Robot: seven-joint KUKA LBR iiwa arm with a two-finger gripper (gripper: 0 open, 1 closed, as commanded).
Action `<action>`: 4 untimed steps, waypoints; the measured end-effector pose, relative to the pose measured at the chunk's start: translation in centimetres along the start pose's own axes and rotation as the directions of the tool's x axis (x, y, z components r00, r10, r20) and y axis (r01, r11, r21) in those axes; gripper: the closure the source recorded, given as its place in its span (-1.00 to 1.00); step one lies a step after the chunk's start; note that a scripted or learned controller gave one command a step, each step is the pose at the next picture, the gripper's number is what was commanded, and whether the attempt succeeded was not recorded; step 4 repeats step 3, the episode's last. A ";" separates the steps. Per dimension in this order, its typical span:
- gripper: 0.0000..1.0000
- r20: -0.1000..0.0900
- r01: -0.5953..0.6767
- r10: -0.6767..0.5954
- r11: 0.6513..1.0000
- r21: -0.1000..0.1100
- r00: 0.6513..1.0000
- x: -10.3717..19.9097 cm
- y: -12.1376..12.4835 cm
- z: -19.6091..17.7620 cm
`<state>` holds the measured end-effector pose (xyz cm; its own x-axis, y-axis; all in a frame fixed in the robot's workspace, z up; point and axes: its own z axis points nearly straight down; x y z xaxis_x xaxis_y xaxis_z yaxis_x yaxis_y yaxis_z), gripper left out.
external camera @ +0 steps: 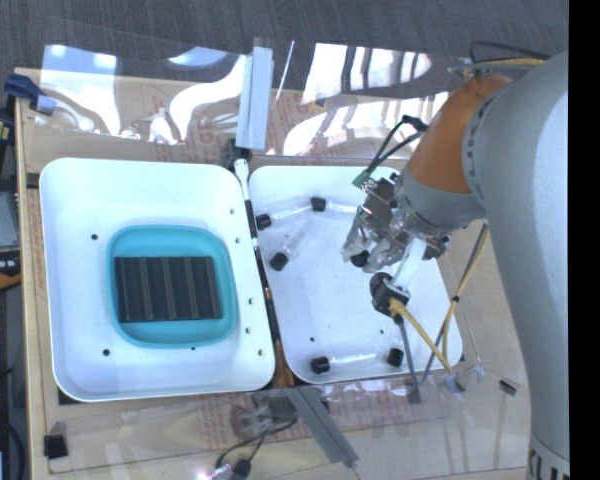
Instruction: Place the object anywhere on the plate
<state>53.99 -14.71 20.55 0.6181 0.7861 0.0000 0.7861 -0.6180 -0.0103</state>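
Object: can't pick one out for certain; nothing distinct shows in the right bin [310,353] besides small black studs on its floor, and whatever the gripper [372,253] may carry is hidden by its body. Gripper state: cannot tell. It hangs over the right bin, mid-right, wrist angled down. Plate [170,286], teal with a dark ribbed centre, sits mid left bin [70,198], well apart. Judgement: probably the pick stage, since the arm is over the source side.

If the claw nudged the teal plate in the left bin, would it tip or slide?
The plate lies flat and low with a wide rim, so it probably slides rather than tips. The bin floor looks smooth, so little would likely hold it. It looks like stiff plastic, unlikely to flex.
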 end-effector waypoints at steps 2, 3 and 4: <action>1.00 0.001 0.098 -0.098 0.995 -0.006 0.995 11.9 -8.4 1.5; -1.00 0.001 0.098 -0.097 0.995 -0.006 0.995 11.9 -8.4 1.5; -1.00 0.001 0.098 -0.097 0.995 -0.006 0.995 11.9 -8.4 1.5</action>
